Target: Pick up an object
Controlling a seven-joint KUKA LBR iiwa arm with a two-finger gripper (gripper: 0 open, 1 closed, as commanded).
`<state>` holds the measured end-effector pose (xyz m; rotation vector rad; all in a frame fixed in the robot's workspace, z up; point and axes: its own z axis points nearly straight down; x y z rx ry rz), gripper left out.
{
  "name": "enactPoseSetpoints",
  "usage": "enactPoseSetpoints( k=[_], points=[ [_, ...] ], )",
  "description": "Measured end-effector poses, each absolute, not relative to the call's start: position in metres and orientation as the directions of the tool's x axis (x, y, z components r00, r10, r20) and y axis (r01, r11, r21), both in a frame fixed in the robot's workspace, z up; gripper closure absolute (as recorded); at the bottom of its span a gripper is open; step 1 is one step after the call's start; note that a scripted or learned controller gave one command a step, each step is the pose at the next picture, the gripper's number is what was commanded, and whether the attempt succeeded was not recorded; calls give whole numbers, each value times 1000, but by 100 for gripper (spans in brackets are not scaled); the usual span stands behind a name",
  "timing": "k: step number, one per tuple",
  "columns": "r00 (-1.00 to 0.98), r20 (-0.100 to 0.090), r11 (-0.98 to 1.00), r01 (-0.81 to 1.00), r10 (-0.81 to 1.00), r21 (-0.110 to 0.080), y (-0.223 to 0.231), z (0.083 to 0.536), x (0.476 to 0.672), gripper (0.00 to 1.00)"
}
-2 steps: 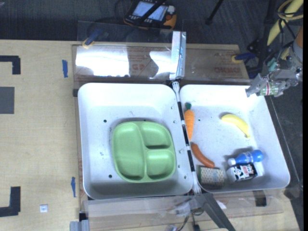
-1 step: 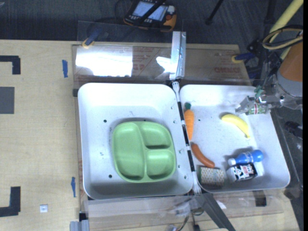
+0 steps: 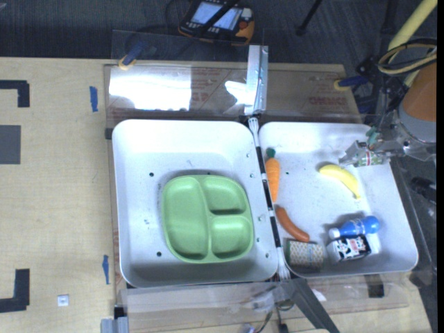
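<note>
Because the hand, whose grip could not be made out, was poised at the right bin's far edge just beside the banana, a slip off that curved, smooth fruit or a knock against the wall was judged likely.

1. You see a pale wooden bench with black tape marks and blue tape bits.
2. Beyond it, dark grey carpet covers the floor.
3. Light glares on a clear panel.
</note>
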<state>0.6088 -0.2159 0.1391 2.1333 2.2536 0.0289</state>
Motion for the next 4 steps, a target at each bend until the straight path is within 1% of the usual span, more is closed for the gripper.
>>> enactPoseSetpoints(
  k=[1, 3, 4],
  points=[
    [-130, -27, 131, 990, 991, 46, -215, 137, 598, 0],
    [-292, -46, 294, 954, 955, 53, -217, 135, 599, 0],
    [-318, -48, 320, 946, 947, 50, -218, 135, 598, 0]
  ],
)
